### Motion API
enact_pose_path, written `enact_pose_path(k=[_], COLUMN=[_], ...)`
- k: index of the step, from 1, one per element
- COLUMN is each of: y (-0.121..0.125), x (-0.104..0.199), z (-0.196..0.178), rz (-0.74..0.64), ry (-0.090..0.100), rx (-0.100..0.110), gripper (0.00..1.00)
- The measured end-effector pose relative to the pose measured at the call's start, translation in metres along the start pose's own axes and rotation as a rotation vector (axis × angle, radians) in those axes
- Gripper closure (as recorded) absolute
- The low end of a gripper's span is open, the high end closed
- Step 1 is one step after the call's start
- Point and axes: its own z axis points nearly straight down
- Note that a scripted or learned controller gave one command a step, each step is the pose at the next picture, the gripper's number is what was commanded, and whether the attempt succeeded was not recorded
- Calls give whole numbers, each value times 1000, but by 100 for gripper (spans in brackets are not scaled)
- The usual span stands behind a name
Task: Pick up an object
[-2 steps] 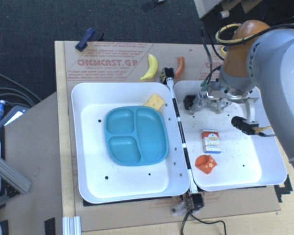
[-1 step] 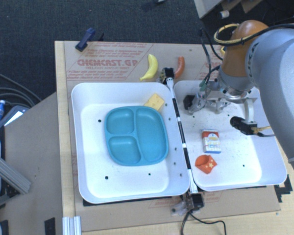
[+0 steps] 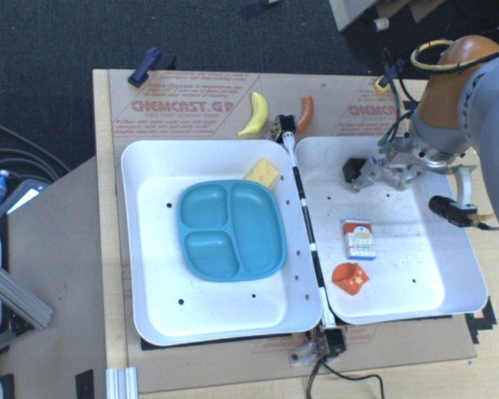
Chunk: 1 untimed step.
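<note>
While the tool (image 3: 381,173) hangs low, grip unreadable, a carton (image 3: 360,239) and orange piece (image 3: 349,278) lie nearby.

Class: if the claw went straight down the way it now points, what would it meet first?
Probably the bare floor of the right bin: the claw hangs over its far end, apart from the small carton and the orange piece. Depth is uncertain.

My arm (image 3: 482,98) is grey with an orange band (image 3: 449,86), a yellow cable (image 3: 428,50) looping above, and a metal gripper (image 3: 374,173) with dark tips.
</note>
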Motion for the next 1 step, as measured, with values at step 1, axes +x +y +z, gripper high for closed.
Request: enact_pose_path(k=[1], y=[0], x=[67], z=[0], rz=[-1], ry=[-2], rx=[8], gripper=[0])
